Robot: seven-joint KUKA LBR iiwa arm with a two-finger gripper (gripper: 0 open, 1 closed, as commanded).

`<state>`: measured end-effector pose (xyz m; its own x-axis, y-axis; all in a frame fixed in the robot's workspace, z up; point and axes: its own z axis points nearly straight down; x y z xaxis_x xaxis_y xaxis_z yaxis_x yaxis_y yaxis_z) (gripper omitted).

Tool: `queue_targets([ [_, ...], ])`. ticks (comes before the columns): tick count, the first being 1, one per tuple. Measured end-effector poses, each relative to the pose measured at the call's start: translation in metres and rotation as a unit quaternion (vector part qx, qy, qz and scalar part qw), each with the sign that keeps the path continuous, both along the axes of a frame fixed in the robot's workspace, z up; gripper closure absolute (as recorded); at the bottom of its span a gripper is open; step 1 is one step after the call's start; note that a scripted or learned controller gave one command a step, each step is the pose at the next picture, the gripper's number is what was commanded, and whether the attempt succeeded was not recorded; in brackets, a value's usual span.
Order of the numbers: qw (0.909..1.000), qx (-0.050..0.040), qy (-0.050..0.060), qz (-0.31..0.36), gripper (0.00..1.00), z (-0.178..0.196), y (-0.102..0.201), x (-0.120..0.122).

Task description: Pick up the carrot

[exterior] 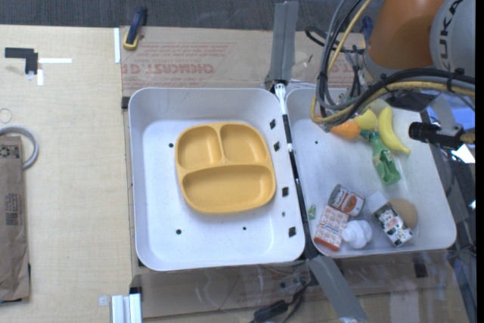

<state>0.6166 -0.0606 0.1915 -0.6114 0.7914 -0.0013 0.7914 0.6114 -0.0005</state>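
The carrot (346,129) is a small orange piece with a green top (370,137), lying in the back part of the right bin (435,185). It touches a yellow banana (395,131) on its right. My arm (408,11), with its orange band and black and yellow cables (340,98), hangs over the bin's back edge. The gripper end (355,108) sits just above and behind the carrot, largely hidden by cables and wrist. Nothing is visibly held.
A green wrapped item (386,166), a small can (346,200), a red-and-white packet (330,228), a white piece (356,234), a printed box (390,223) and a brown ball (406,211) also lie in the right bin. The left bin (151,200) holds a yellow divided plate (224,166).
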Motion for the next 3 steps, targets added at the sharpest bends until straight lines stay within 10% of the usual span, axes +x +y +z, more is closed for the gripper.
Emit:
queue_targets([
  [1, 1.0000, 0.0000, 0.000, 0.000, 0.00, 0.000, -0.001, 0.000],
  [2, 0.9982, -0.0004, -0.001, 0.060, 0.00, 0.001, -0.017, 0.025],
  [3, 0.9879, 0.0001, 0.000, 0.155, 0.00, -0.092, -0.045, 0.039],
])
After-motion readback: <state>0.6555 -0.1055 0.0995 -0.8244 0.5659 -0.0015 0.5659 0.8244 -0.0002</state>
